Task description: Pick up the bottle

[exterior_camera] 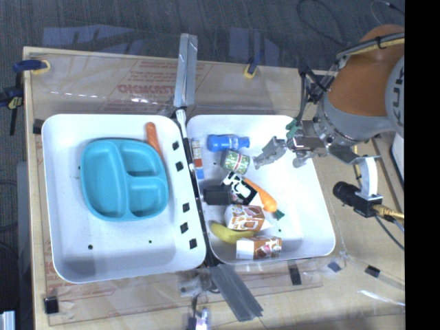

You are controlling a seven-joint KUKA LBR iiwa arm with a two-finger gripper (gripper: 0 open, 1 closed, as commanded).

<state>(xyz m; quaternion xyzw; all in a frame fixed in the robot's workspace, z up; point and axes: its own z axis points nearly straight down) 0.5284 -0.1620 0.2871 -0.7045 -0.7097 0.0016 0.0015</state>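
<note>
Grey and orange, the arm [357, 95] is seen entering from the right, with the tool [283, 153] held over the right bin [313, 205] near its upper right part. Two fingers are seen spread apart, one [268, 153] pointing left toward the can and the other [302, 158] nearer the bin's right wall; nothing is seen between them. The bottle [225, 143], blue with a pale middle, is shown lying on its side near the bin's upper left corner, just left of the tool and apart from it. Directly below it a green can [236, 162] is placed. Further down, a black-and-white object [237, 188], a carrot [265, 196], a small carton [246, 218], a banana [223, 232] and a second carton [260, 248] are clustered. In the left bin [69, 253] a blue tray [124, 179] with compartments is laid, and an orange stick [152, 137] is seen at its upper right edge. Both bins are carried side by side on the surface [103, 81].
</note>
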